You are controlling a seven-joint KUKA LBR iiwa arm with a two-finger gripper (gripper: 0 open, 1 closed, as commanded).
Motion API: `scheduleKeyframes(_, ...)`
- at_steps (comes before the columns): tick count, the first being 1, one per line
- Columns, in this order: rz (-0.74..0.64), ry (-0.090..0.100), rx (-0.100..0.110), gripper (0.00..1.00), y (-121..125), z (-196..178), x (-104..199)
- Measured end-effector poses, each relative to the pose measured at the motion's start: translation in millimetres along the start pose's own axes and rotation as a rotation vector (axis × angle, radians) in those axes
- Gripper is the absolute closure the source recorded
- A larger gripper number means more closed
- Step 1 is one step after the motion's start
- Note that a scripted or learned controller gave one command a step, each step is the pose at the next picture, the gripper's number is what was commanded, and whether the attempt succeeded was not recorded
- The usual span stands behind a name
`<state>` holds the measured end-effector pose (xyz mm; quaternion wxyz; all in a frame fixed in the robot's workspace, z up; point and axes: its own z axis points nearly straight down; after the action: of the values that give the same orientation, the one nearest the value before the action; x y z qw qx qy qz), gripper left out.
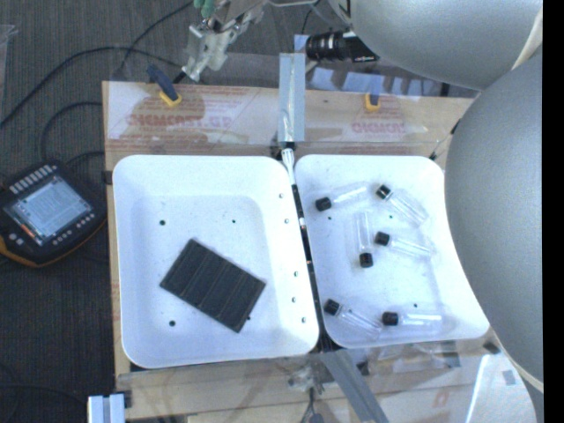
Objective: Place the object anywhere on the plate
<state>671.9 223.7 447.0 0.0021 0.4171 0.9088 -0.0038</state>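
Observation:
A dark, ribbed rectangular plate (212,285) lies flat and turned at an angle in the left white bin (141,192). Several clear vials with black caps lie scattered in the right white bin (441,192), among them one (342,197) near its back left and one (412,319) near its front. My gripper (201,58) hangs beyond the far edge of the bench, above and behind the left bin, far from the plate and the vials. Nothing shows under it.
The big grey arm body (441,25) covers the upper right and hangs over the right bin's edge. A metal divider post (291,104) stands between the bins at the back. A teach pendant (44,210) lies on the floor at the left.

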Motion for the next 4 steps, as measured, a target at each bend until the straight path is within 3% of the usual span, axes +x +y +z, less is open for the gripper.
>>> scheduleKeyframes(4,-0.001,-0.011,0.008,1.00,6,-29,0)
